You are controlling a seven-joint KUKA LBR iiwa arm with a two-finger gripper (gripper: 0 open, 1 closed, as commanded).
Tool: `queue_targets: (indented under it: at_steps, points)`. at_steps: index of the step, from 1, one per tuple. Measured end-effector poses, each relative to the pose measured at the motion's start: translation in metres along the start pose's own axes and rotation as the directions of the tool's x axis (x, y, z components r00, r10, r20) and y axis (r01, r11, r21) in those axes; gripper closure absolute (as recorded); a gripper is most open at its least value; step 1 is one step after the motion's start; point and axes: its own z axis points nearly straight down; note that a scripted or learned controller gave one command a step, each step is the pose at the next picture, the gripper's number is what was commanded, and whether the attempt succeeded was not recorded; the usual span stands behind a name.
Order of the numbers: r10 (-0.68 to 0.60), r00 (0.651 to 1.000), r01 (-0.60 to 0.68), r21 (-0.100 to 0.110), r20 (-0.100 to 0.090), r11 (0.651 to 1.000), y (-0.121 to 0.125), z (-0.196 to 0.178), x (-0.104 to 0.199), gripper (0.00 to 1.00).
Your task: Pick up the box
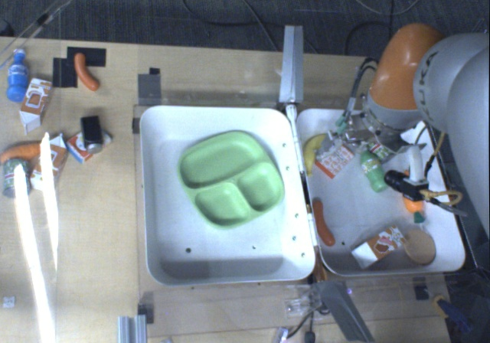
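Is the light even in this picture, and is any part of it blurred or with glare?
Camera view: light mostly even; a bright glare streak crosses the bench's left side; soft shadow lies along the left bin near wall; the arm at right looks large and blurred; small items around the end effector are hard to resolve.

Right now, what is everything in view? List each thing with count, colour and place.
Bins: 2, white, side by side on the bench.
Divided plate: 1, green, in the left bin.
Box: 1, red and white, upper left of the right bin, below the gripper.
Banana: 1, yellow, beside that box.
Sausage: 1, red-brown, right bin's left wall.
Bottle: 1, green, right bin.
Carton: 1, brown and white, right bin's front.
Loose items: several, on the bench's left side.
Arm: 1, grey with an orange band.
Gripper: 1, above the right bin.
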Motion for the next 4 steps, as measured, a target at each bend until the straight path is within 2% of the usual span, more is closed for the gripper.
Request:
queue_targets:
  at_steps: [1,2,3,4]
  points:
    - [-0.046,0.999,0.046,-0.021,0.008,0.999,-0.003,0.006,0.000,0.00]
    - [-0.048,0.999,0.049,-0.032,0.011,0.998,0.002,-0.005,0.001,1.00]
    - [-0.048,0.999,0.049,-0.032,0.011,0.998,0.001,-0.005,0.002,0.00]
    - [-0.095,0.995,0.095,-0.029,0.009,0.995,-0.044,0.007,0.011,0.00]
